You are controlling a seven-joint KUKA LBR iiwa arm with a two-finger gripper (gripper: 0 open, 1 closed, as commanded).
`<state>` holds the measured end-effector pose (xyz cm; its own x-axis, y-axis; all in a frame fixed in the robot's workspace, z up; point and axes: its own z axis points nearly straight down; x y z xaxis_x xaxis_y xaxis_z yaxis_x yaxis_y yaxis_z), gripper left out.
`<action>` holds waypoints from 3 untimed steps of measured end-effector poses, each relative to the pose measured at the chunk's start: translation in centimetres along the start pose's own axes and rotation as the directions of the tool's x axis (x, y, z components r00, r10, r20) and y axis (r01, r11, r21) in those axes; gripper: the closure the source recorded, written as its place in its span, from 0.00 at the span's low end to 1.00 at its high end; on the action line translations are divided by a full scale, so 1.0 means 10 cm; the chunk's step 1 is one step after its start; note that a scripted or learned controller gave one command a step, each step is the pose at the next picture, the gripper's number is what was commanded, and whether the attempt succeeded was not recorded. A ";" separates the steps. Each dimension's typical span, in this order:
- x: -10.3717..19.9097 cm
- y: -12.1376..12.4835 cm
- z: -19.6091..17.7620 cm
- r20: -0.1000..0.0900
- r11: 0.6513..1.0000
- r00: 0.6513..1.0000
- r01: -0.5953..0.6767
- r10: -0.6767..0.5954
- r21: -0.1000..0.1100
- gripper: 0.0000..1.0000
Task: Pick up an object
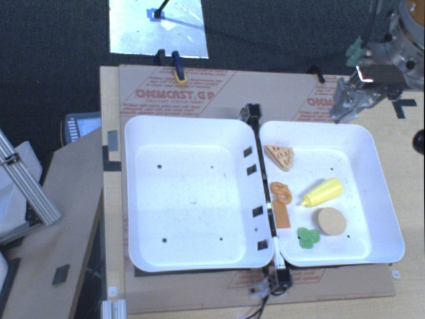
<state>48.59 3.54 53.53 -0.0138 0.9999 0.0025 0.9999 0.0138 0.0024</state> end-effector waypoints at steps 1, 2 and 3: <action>0.62 0.01 0.00 0.000 1.000 1.000 -0.003 0.003 0.000 1.00; 0.73 0.01 0.00 0.001 1.000 1.000 -0.009 0.009 0.000 1.00; 0.86 0.02 0.00 0.001 1.000 1.000 -0.008 0.008 0.000 1.00</action>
